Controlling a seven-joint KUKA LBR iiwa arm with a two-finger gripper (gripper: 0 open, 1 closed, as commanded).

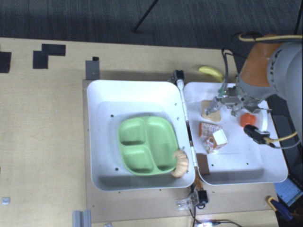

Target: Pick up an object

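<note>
bench (42,141) under two white bins (102,126)

Pale wooden bench (42,141), dark carpeted floor (94,8) behind, black tape marks (47,55)

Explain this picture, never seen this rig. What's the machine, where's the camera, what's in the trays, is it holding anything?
One camera looks down at a slant on a wooden bench. The grey arm with an orange band is the robot, reaching in from the right. Its gripper is low over the right bin, by a tan food piece; whether it grips anything cannot be told. That bin also has a small carton and an orange item. The left bin has a green divided plate and a croissant. A banana lies behind the bins.
</note>
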